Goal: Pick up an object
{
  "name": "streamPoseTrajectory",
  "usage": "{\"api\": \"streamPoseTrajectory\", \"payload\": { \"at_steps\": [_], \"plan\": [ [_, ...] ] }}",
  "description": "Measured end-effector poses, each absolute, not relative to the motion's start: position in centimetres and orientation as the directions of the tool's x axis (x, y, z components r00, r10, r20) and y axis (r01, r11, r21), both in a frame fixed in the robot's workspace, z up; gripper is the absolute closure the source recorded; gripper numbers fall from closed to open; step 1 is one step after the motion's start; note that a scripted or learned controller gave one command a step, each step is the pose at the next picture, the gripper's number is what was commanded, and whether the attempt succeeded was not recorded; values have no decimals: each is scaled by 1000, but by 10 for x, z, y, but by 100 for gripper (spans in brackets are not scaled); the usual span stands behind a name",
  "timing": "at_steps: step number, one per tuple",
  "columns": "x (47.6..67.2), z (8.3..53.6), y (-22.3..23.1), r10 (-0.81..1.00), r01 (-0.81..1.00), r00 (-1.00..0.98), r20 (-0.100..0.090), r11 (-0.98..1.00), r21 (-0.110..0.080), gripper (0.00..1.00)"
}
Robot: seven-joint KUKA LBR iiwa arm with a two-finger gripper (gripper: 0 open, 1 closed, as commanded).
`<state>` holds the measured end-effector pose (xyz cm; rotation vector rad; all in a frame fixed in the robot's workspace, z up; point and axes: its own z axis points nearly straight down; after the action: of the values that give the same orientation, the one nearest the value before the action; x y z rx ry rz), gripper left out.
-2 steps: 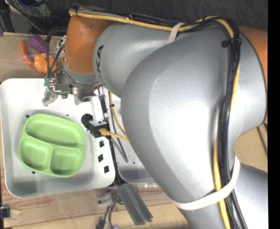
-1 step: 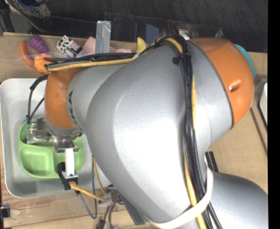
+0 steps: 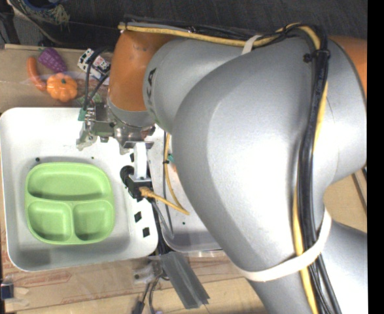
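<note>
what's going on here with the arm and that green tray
A grey arm with an orange band reaches in from the right over the left white bin. Its gripper sits near the bin's upper edge, above a green divided tray lying in the bin. I can't see anything held. Outside the bin, a small orange pumpkin and a purple toy rest on the bench.

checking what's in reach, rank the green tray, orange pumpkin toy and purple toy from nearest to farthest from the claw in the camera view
1. Green tray, in the left bin, below-left of the claw.
2. Orange pumpkin toy, on the bench above the bin; close to the tray's rank.
3. Purple toy, farther up-left.
</note>
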<state>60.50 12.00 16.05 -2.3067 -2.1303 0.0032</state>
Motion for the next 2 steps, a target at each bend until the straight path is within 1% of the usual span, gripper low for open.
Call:
{"api": "streamPoseTrajectory", "payload": {
  "at_steps": [1,2],
  "plan": [
    [605,176,152,1000,1000,19,-1,-19,-3,0],
    [605,185,154,1000,1000,11,-2,-11,-7,100]
  ]
}}
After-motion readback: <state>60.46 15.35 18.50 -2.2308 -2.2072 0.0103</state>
